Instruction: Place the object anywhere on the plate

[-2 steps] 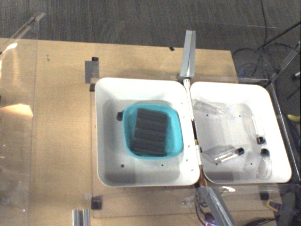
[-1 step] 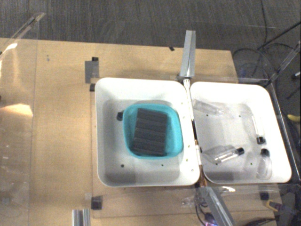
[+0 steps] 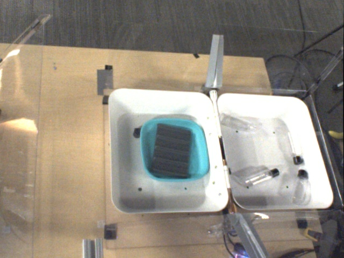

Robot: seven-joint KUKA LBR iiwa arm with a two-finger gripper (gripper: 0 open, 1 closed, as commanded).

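I am aiming for a vial [image 3: 260,176] right of the plate [image 3: 201,149] (pad [image 3: 172,150] lying on it); my gripper's state, I cannot tell.

The one camera sits fixed above the surface [image 3: 59,160], looking down at a slight slant from a middling height. Both bins fall within the frame: the left bin [image 3: 123,192] lies near the middle, the right bin [image 3: 317,198] reaches toward the right edge. Dark floor [image 3: 134,9] runs along the top.
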